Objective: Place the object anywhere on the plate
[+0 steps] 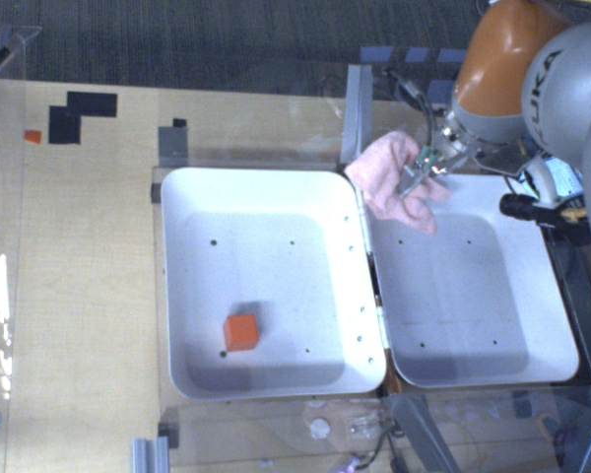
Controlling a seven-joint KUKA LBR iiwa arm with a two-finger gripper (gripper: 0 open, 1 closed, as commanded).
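Start at the far left of your worktop point(79, 294): pale, smooth wood-tone surface, with a tiny orange square point(32, 137) near the back left corner and a stepped black block shape point(77, 114) just beside it.

Moving right, you've got the left bin point(261, 190), a shallow white tray with rounded corners and a matte, glossy-edged plastic look, dotted with a few small dark holes. Inside it, near the front left corner, sits a small orange cube point(241, 332), sharp-edged and solid, resting flat on the bin floor.

Next, the right bin point(483, 363), same white shallow shape, touching the left one along their shared edge. At its back left corner you see a pink cloth point(386, 170), soft and crumpled, draped over the bin's rim and hanging partly inside.

Now your end effector point(415, 177): it's right at that cloth, metal fingers pinched on a fold of the pink fabric. Above it the orange band point(497, 52) looks smooth and rounded, and the grey arm point(576, 97) beside it carries part of the lettering "KUKA" on its shell.
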